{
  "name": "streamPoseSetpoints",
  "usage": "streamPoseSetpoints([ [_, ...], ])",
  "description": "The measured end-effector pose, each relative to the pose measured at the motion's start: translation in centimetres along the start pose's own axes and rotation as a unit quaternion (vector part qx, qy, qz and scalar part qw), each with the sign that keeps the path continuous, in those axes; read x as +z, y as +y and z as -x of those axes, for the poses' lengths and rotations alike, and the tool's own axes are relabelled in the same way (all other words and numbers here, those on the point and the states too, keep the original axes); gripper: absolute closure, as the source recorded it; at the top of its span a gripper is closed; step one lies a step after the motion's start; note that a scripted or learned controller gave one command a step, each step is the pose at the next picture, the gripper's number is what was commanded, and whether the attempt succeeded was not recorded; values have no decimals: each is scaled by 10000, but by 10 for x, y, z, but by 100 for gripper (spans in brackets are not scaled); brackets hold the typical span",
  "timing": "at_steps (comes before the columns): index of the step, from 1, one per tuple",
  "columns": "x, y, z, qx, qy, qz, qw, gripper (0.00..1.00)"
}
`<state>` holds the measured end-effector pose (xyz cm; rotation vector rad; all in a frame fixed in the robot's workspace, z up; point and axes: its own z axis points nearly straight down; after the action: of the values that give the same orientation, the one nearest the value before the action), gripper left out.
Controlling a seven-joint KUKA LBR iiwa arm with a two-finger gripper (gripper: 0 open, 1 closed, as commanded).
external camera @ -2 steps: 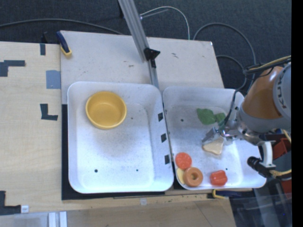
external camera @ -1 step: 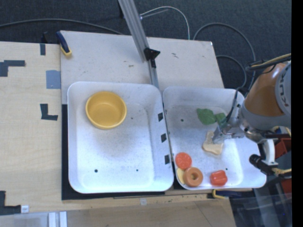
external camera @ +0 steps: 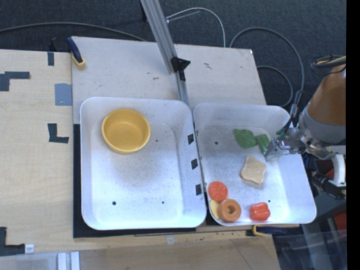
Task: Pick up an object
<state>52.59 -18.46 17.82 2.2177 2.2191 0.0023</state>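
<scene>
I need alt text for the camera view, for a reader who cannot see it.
A grey robot arm's gripper reaches into the right bin beside a green toy, with a bread slice, tomato and doughnut nearby. The left bin holds a yellow bowl.

Arm enters from right edge of frame, grey body with orange band (external camera: 329, 97) showing broad above the wrist. Wrist angled down and toward the left. Gripper (external camera: 274, 149) low, at the right-hand side of the scene, pointing left and slightly down. 1 gripper, 2 fingers; finger detail too small and dark to read. Metal parts of the wrist (external camera: 292, 142) glint just behind the gripper.
</scene>
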Motion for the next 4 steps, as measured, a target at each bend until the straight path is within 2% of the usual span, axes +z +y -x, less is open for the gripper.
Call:
streamPoseSetpoints([
  [1,-47,0,9,0,-1,-1,10000,100],
  [2,-77,1,9,-5,3,-7,10000,100],
  [4,-87,-3,-101,-33,22,-29,10000,100],
])
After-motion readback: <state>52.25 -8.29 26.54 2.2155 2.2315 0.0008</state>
